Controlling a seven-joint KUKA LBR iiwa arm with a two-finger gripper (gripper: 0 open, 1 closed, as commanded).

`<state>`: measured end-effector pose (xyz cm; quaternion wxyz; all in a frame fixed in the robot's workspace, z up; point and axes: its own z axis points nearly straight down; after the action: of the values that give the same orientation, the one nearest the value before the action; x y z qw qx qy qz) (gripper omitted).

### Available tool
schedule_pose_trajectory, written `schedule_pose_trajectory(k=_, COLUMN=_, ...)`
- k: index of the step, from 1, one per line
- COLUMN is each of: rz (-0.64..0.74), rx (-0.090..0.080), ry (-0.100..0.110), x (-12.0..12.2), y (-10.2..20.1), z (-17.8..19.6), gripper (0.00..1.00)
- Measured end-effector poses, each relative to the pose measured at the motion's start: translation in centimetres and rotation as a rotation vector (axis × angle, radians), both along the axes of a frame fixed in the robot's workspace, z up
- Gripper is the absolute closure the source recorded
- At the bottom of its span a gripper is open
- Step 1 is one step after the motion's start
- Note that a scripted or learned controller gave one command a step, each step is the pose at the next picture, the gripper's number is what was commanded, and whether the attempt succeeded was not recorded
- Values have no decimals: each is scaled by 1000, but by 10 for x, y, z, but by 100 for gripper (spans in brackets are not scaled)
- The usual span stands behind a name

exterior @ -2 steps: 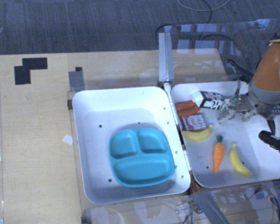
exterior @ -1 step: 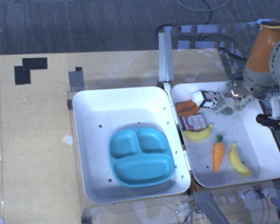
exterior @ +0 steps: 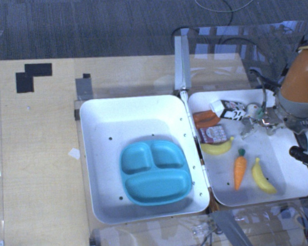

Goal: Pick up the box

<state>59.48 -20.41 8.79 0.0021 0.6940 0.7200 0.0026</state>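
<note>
The fingers are too blurry, so I cannot tell if they are spread or pressed together. The gripper (exterior: 259,118) hangs over the right bin (exterior: 304,189). The box (exterior: 206,119) lies by the bin's left wall, not picked up yet.

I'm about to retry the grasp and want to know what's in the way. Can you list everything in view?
Bins: 2, white, side by side; left bin, right bin.
Divided tray: 1, blue, in the left bin.
Box: 1, orange-brown, right bin's far left corner.
Packet: 1, dark red, just in front of the box.
Bananas: 2, yellow; one by the packet, one near the front.
Carrot: 1, orange, between the bananas.
Carton: 1, black and white, far side.
Arm: 1, grey and orange, from the right.
Hand: 1, above the right bin's far side.
</note>
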Motion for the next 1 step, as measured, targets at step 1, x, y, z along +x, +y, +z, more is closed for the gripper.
schedule_pose_trajectory(k=1, rz=-105, rx=5, ry=20, x=50, y=2, z=-2, gripper=0)
